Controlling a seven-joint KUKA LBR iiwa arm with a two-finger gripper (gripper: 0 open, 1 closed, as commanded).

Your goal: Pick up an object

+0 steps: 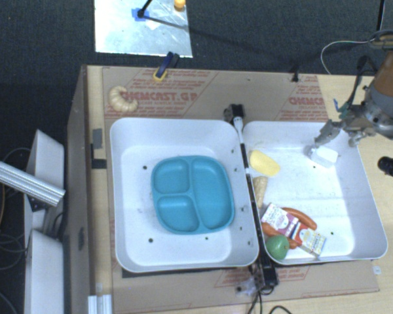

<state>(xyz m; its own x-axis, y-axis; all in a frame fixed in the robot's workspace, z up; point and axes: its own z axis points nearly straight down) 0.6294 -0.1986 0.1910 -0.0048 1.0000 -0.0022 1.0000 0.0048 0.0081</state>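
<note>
Toward the far right corner of the counter [203, 93], inside the right bin [370, 241], a small white block [322, 155] is seen on the bin floor, close to the far wall. It is flat, pale and plain, with no markings that can be read. Its long axis runs roughly parallel to the counter's far edge, slanted a little so that its right end points slightly toward the near edge.

The gripper [329, 135] is angled down and to the left from the arm [386, 90], and its tip is placed just at the block's far side. Whether the block is touched or gripped cannot be told, nor whether the gripper is set wide or narrow.

Along the same bin's left wall, well apart from the block, a yellow piece [264, 163] and a beige piece [259, 190] are laid. Near the bin's near left corner a carrot [301, 218], a packet [281, 218], a green ball [277, 246] and a small carton [312, 243] are heaped together.

A blue divided plate [191, 193] is set in the middle of the left bin [128, 241].
</note>
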